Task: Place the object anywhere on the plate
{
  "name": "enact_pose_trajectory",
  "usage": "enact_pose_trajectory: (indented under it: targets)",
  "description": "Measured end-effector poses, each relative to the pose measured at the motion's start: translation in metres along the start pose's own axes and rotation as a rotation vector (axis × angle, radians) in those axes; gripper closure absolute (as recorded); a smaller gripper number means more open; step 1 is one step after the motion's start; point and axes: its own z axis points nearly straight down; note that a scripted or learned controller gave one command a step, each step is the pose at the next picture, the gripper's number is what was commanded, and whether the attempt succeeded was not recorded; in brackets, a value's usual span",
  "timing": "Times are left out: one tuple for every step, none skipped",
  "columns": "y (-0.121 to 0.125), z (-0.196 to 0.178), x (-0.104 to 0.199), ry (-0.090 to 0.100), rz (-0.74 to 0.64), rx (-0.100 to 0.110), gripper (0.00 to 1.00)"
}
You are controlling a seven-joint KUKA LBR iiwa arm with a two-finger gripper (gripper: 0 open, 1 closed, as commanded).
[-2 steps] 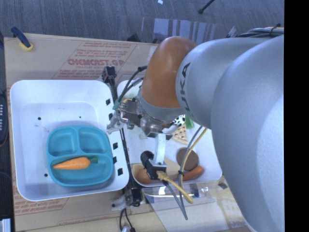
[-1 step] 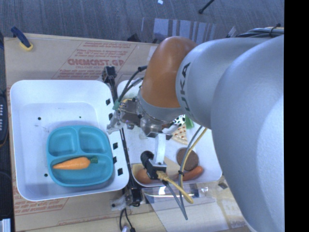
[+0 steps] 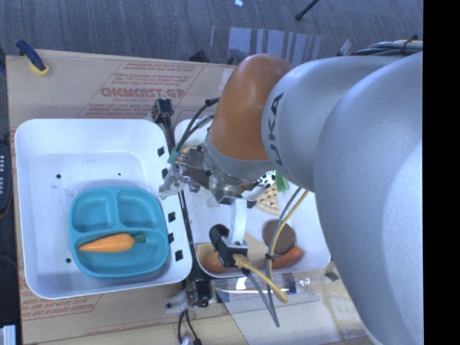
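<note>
A blue divided plate (image 3: 118,230) lies in the left white bin (image 3: 43,149). An orange carrot (image 3: 108,243) with a green stub rests in the plate's large front compartment, lying roughly left to right. The gripper (image 3: 180,177) hangs over the wall shared by the two bins, at the left edge of the right bin, just right of and above the plate. It is apart from the carrot. The orange wrist band (image 3: 244,110) and grey arm cover most of the right bin.
The right bin (image 3: 316,257) holds a pizza slice (image 3: 269,202), a brown round piece (image 3: 280,233), a reddish sausage (image 3: 287,257) and an orange-brown item (image 3: 207,261). Cables (image 3: 262,282) hang over its front edge. A cardboard sheet (image 3: 136,88) lies behind the bins.
</note>
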Motion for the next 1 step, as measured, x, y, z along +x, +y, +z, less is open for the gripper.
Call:
enact_pose_trajectory:
  targets:
    - [0.0, 0.0, 0.0, 0.0, 0.0, 0.0, 0.0]
